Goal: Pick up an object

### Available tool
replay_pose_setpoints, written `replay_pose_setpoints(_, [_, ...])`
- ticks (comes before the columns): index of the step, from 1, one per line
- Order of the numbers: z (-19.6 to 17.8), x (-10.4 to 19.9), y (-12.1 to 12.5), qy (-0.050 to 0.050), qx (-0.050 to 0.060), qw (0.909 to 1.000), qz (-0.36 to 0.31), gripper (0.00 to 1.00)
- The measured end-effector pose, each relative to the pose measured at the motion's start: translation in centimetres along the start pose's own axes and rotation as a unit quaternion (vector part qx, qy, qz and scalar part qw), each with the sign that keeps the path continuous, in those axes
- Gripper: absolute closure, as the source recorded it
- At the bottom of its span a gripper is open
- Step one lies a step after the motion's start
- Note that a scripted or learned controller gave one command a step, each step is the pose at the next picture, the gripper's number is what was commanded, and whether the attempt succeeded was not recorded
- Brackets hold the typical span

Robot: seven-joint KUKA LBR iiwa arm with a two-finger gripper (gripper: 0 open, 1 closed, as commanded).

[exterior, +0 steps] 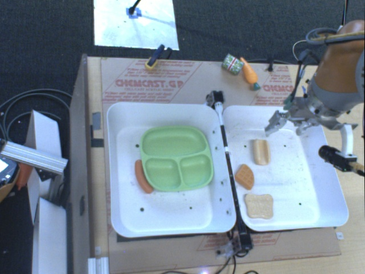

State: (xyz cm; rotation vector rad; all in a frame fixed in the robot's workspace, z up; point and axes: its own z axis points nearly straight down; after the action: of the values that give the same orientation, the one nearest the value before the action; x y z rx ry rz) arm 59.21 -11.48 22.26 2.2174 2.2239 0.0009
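Note:
In the right bin (319, 210) lie three toy foods: a tan bread roll (260, 151), an orange waffle-like piece (245, 176) and a slice of toast (259, 205). My gripper (288, 123) hangs over the bin's upper part, up and to the right of the roll, and its fingers (275, 123) are spread open with nothing between them. The left bin (122, 210) holds a green divided plate (175, 157) with a sausage (142, 176) lying beside its left edge.
Behind the bins on the cardboard sit a small green can (232, 64) and a toy carrot (250, 73). A yellow and black clamp (155, 57) is at the back left. A black rail (225, 147) divides the two bins.

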Motion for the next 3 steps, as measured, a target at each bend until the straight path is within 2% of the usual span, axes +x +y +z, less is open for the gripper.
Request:
replay_pose_setpoints(1, [6.9, -0.4, 2.1, 0.0, 0.001, 1.0, 0.0, 0.0])
replay_pose_setpoints(2, [13.9, -1.5, 2.9, 0.0, 0.0, 1.0, 0.001, 0.0])
replay_pose_setpoints(3, [12.8, -1.5, 3.0, 0.0, -0.001, 1.0, 0.0, 1.0])
